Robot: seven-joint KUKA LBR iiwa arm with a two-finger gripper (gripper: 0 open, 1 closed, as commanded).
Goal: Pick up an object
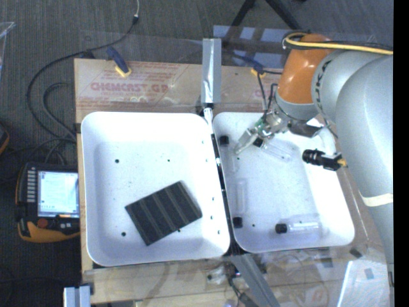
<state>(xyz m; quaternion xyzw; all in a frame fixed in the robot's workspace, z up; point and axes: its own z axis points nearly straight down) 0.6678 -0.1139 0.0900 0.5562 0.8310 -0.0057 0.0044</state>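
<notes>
Gripper (243, 144): it is low over the floor of the right bin (332, 235), in the far left part of this bin. It is tilted, with its tip toward the wall shared by the two bins.
Gripper state: I cannot tell if it is released or clenched. The tip is small and pale against the white floor.
Arm (361, 114): grey, with the orange band (299, 75) directly behind the gripper, on its far right side in the view.
Capped tube (298, 225): clear, with a black cap at its left end. It lies in the same bin, well apart from the gripper, to the near side and right of it, close to the near wall.
Second tube (240, 194): clear and faint. It lies along the shared wall, near the gripper on its near side and apart from it.
Clear piece (279, 150): it is just beside the gripper, on its right. I cannot tell if they touch.
Ribbed block (163, 212): black and flat, lying at a slant in the left bin (96, 171). It is well apart from the gripper, to its left and near side, beyond the shared wall.
Cardboard sheet (137, 85): it is under the bins and has red print, on the far left of the gripper.
Handheld screen (50, 200): it is beside the bench, far to the left of the gripper.
</notes>
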